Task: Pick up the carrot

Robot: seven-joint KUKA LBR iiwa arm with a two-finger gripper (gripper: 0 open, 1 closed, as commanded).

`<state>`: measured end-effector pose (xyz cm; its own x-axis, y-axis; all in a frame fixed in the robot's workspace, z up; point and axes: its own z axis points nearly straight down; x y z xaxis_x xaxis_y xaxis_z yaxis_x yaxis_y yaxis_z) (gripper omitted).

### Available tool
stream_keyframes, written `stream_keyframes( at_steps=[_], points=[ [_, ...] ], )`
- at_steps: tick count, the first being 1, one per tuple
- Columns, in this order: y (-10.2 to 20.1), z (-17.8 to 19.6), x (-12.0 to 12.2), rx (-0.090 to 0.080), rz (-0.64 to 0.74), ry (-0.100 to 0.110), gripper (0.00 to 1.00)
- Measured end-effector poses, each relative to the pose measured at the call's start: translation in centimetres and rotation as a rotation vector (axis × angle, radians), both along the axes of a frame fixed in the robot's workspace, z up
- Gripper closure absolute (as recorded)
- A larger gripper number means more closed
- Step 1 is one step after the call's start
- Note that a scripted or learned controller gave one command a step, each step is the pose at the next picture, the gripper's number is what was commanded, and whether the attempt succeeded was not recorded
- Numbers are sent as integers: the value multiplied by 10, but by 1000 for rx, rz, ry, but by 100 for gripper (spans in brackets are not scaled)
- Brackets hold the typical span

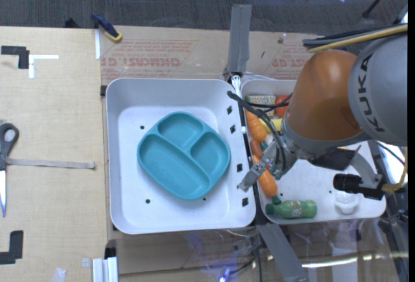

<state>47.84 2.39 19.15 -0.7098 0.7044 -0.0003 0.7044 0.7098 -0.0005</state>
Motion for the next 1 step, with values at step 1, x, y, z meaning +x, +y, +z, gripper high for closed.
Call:
stream_keyframes(
  at_steps=[1],
  points=[
    [0,0,0,0,0,0,0]
  ],
)
